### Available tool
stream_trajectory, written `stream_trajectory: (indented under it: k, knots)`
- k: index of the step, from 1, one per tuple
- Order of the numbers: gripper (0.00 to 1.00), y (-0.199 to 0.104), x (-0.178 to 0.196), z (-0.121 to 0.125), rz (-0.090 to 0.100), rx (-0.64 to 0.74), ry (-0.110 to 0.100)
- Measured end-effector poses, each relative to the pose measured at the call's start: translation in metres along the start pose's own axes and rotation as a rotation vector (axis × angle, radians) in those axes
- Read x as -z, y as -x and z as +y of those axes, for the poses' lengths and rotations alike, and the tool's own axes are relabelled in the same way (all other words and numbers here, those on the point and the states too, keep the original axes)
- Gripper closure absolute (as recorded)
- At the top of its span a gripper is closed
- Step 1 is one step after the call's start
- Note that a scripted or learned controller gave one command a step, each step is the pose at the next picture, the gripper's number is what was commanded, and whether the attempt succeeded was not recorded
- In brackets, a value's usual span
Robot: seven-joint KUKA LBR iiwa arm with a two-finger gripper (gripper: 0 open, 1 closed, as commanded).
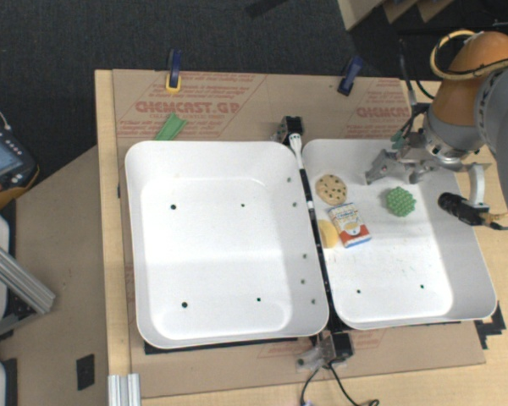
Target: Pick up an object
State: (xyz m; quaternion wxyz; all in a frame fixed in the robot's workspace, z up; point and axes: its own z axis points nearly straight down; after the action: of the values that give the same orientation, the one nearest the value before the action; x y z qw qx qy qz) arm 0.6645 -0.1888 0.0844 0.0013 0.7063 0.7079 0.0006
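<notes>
**A:** Where do we find the hand (398, 174) in this figure?

**B:** We find it over the twelve-o'clock part of the bin (406, 269) that lies toward three o'clock in the view. It hangs from the arm (470, 91), which enters from three o'clock. Its fingers (378, 171) are spread apart, one toward nine o'clock and one toward three. We see nothing between them.

**A:** What lies nearest to it?

**B:** A green ball (399, 201) with a nubbly surface, just at six o'clock from the hand. It rests on the bin floor and, as far as we can tell, is apart from the fingers.

**A:** And farther out?

**B:** At nine o'clock from the ball we mark a round cookie (331, 189), lying flat near the bin's nine-o'clock wall. At six o'clock from the cookie lies a small carton (350, 225), white with red and blue print, turned at a slant. A yellow block (328, 233) sits just beside the carton's nine-o'clock side, close to the wall. All four things lie in this one bin.

**A:** What surrounds that bin?

**B:** The other bin (220, 252) adjoins it at nine o'clock, and their rims run side by side. Both rest on a cardboard sheet (262, 100) printed in red, which lies on the table (68, 252). We note blue clamps (173, 70) on the sheet's twelve-o'clock edge. A green strip (170, 127) lies on the sheet at eleven o'clock from the other bin.
</notes>
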Motion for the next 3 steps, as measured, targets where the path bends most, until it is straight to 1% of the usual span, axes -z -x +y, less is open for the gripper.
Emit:
stream_trajectory:
  k: [1,2,3]
  knots:
    - [0.0,-0.024,0.062,0.004,-0.001,0.001,0.005]
    - [0.0,-0.05,0.252,0.006,-0.004,0.002,0.019]
    - [0.0,-0.108,0.381,-0.075,0.001,0.004,0.013]
